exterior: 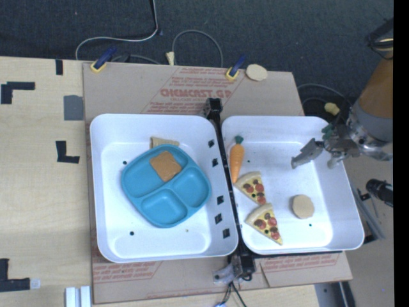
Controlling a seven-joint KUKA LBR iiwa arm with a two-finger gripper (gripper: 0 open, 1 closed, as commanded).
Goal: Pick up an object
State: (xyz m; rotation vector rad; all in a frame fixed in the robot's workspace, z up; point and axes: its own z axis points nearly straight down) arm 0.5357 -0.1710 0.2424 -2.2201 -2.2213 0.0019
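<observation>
Hovering over the right bin, the gripper stood spread open and held nothing. Nearest lay the round biscuit, just below it; the carrot lay farther left.

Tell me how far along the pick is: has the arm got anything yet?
Nothing is picked up yet. The gripper hangs over the right bin near its upper right, with nothing between its fingers. The carrot, two pizza slices and the round cookie all lie in that bin. Left to do: descend onto one, close and lift.
</observation>
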